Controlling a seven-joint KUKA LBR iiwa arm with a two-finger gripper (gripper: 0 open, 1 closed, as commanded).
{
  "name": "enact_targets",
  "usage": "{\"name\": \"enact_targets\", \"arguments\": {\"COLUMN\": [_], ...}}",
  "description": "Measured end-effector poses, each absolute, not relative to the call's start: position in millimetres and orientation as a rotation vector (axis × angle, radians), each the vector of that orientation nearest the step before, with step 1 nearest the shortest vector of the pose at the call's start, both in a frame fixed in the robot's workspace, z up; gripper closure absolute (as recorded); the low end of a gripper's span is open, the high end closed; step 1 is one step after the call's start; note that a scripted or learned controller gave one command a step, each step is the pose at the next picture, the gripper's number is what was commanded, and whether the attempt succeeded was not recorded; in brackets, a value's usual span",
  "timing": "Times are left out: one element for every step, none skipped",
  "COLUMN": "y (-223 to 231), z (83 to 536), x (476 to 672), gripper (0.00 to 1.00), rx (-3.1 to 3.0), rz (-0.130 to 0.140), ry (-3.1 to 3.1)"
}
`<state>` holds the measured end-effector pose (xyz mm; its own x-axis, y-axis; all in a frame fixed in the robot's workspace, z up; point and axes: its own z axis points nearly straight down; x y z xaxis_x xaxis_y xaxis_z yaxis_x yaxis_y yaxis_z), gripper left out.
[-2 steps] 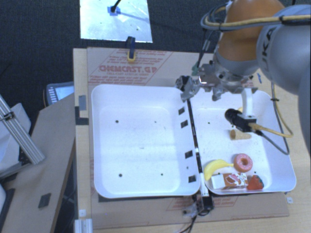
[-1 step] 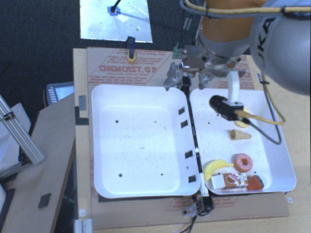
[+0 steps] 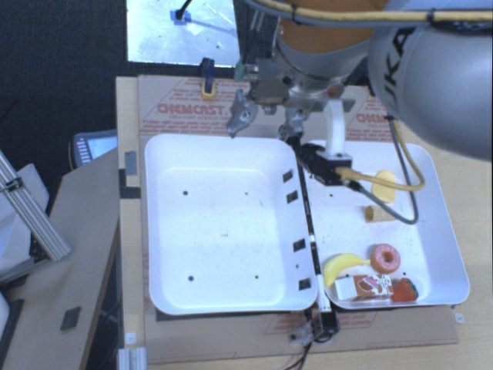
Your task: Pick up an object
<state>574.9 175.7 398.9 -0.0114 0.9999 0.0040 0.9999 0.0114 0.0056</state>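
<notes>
the claw (image 3: pixel 262 122) hangs at about 12 o'clock over the table (image 3: pixel 131 230), above the back rim where the two bins meet. two fingers (image 3: pixel 240 118) show spread apart, with nothing between them.

the risk from here, as i judge it, is plain: everything worth picking lies in the right bin (image 3: pixel 443 230), toward 4 and 5 o'clock, well apart from the claw. if it drops where it hangs it may strike the rim or the divider, or close on air in the left bin (image 3: pixel 166 206). the yellow cable (image 3: pixel 404 183) looping from the wrist over the right bin could also snag or brush a piece aside.

the things themselves: a banana (image 3: pixel 343 267) curves near the front left corner of the right bin, just beside a pink donut (image 3: pixel 385 258) and a flat red-and-white packet (image 3: pixel 377 288). packed this close, a grab at one could nudge the others or pinch two. a small tan piece (image 3: pixel 370 213) and a pale yellow object (image 3: pixel 384 186) sit further back, the latter partly behind the cable.
</notes>
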Motion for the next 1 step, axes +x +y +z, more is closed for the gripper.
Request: {"name": "enact_targets", "arguments": {"y": [239.2], "z": [398.9], "x": [529.3], "gripper": [0.00], "rx": [2.209], "rz": [0.003], "ry": [2.237]}}
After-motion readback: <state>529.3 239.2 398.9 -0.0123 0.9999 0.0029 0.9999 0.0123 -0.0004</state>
